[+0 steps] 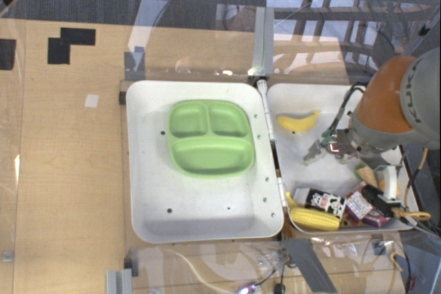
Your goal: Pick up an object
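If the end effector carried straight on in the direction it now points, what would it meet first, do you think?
The end effector points down and to the view's left, so it would likely meet the bare floor of the right bin first; the banana lies off that line, though depth is uncertain.

I see two bins side by side on the worktop (62, 169). The left bin (148, 210) holds a divided plate (210, 138) centrally. In the right bin (296, 96), a banana (298, 122) lies toward the back, a corn cob (314, 219) and small packets (325, 202) along the front.
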